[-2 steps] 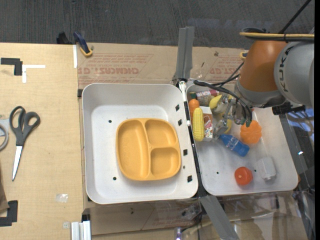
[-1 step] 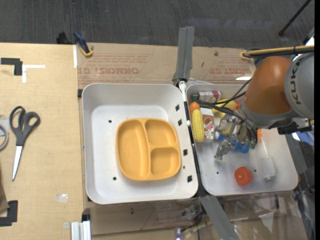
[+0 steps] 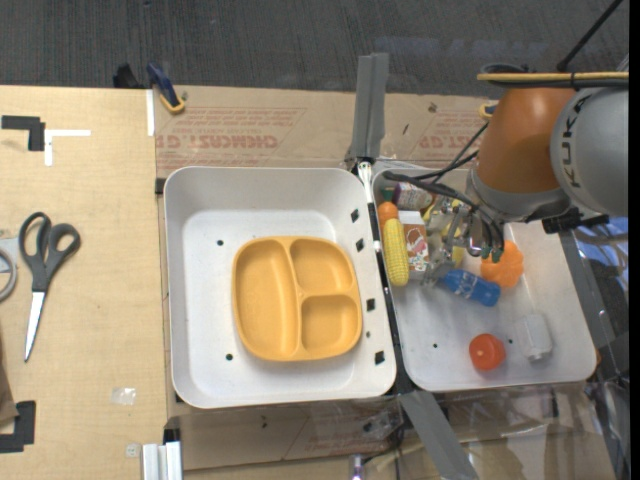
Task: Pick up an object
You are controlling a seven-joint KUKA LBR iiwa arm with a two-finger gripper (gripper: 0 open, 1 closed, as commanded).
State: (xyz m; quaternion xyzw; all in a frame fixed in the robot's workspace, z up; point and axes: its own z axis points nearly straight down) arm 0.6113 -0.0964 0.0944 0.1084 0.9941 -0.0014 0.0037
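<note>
The right bin (image 3: 440,366) holds several small items. A yellow corn cob (image 3: 396,250) lies along its left wall, with a printed packet (image 3: 417,248) beside it. A blue bottle (image 3: 470,287) lies near the middle, and an orange fruit-like piece (image 3: 507,267) sits just to its right. Toward the front are a red-orange round piece (image 3: 486,352) and a pale grey block (image 3: 536,336). My gripper (image 3: 468,244) hangs over the pile at the back of this bin, above the blue bottle and next to the orange piece. Nothing can be seen held in it.
The left bin (image 3: 195,268) holds a yellow divided plate (image 3: 297,298). Scissors (image 3: 42,268) lie on the bench at far left. A grey divider post (image 3: 370,108) stands between the bins at the back. Cables trail from the arm over the right bin's back edge.
</note>
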